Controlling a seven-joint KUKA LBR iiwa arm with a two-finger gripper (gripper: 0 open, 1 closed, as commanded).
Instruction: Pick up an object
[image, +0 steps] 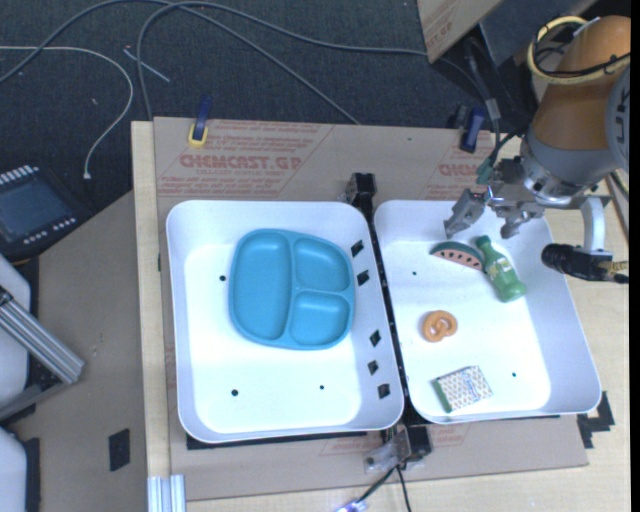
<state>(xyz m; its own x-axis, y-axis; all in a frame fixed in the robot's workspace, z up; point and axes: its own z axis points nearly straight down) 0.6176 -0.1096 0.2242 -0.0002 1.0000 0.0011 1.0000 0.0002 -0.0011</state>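
Dark carpet with loose white cables lies behind a wooden bench, and on this bench a brown cardboard sheet carries two shallow white bins side by side. Inside the left bin lies a blue plate with three compartments, a little above the bin's middle. Four small things are in the right bin: a slice of watermelon near the far edge, a green bottle lying on its side just to the right of the slice, an orange pretzel-shaped piece near the middle, and a small patterned packet close to the near edge. From the right the grey arm with its orange band reaches in, and the gripper hangs over the far part of the right bin, just above the watermelon slice and the bottle. Its two fingers are spread apart, with nothing between them; if they touch the things below I cannot tell.
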